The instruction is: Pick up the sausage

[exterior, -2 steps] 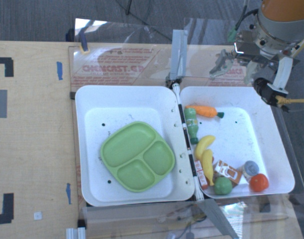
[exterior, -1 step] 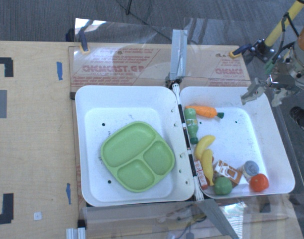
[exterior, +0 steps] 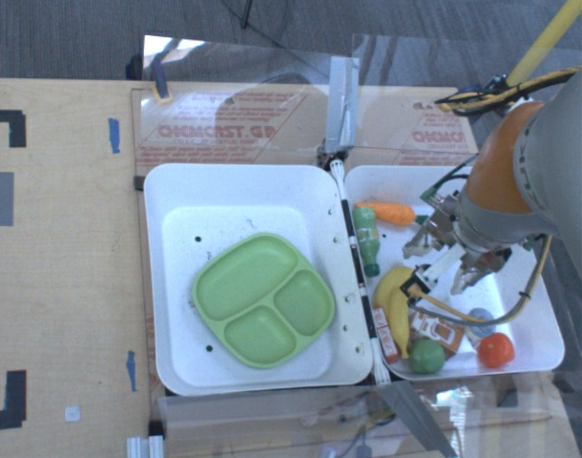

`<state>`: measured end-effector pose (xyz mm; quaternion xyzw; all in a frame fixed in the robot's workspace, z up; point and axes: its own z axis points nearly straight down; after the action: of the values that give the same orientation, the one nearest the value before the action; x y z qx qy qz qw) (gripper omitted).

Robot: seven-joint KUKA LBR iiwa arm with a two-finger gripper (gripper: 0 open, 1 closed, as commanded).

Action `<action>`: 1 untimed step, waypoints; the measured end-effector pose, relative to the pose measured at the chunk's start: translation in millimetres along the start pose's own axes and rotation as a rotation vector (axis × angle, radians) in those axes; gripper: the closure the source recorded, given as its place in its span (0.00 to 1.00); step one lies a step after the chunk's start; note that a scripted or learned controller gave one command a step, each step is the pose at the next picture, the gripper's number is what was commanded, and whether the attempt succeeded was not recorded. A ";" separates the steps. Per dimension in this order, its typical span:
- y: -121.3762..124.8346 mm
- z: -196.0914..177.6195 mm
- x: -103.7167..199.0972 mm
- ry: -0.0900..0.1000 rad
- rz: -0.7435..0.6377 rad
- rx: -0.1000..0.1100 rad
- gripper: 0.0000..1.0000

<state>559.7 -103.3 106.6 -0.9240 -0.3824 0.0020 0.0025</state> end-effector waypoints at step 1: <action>38.4 17.9 -7.0 0.005 0.103 -0.009 0.00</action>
<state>581.7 -135.4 88.5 -0.9424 -0.3344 -0.0020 -0.0006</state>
